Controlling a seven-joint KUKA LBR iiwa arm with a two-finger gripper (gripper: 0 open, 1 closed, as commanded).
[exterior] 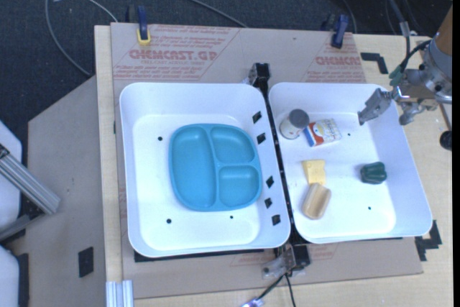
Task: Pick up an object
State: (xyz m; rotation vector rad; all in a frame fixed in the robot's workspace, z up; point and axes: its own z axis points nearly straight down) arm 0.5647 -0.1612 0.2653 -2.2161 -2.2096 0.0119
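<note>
**Objects lie loose in the right bin, gripper above its far corner**

Objects for picking sit in two white bins side by side on a bench. The left bin carries a blue divided plate with three compartments, lying flat near the middle of the bin floor.

Across the black divider, the right bin has five things spread over its floor. Toward the back left lies a small can on its side with a grey end, and just beside it, apparently touching, a white packet with red and blue print. Nearer the front sits a yellow block, and just below it, touching or nearly so, a tan bread-like roll. Well apart to the right lies a dark green lump.

Over the right bin's far right corner hangs the gripper, its two fingers spread apart with nothing between them, clear of all the items below.
</note>
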